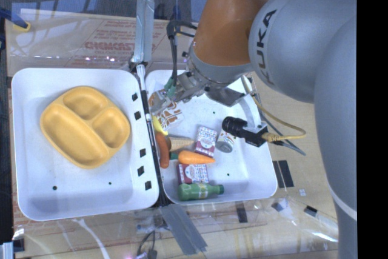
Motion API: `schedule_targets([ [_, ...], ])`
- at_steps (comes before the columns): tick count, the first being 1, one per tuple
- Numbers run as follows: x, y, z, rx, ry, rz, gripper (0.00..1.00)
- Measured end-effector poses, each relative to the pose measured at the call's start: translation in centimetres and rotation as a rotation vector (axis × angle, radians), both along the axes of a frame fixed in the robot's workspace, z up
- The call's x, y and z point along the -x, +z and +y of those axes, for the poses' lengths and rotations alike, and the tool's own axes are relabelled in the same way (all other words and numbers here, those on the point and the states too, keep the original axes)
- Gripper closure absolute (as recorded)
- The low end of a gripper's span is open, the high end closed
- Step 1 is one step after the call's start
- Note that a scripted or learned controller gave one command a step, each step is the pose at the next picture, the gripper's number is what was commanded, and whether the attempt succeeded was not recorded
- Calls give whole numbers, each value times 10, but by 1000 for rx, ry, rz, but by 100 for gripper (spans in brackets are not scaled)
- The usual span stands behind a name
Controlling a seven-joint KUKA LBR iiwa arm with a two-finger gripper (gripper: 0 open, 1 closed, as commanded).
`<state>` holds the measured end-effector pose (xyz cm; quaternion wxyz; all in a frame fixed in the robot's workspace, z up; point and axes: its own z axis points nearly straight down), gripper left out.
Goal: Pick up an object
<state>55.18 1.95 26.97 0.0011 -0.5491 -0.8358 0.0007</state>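
The claw (pixel 171 91) is seen low over a patterned packet (pixel 168 111) at the right bin's (pixel 262 182) left wall; its state cannot be told. A grasp could be spoiled by the wall or by neighbouring clutter.

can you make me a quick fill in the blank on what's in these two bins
1. The yellow divided plate lies in the ____ bin.
2. The green bottle lies on its side near the ____ edge of the right bin.
3. The divided plate has ____ compartments.
4. The carrot is coloured ____.

Missing words: left; front; three; orange
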Motion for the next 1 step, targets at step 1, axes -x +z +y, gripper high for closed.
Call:
schedule_targets([
  [1,14,-31,25,2,-136,3,100],
])
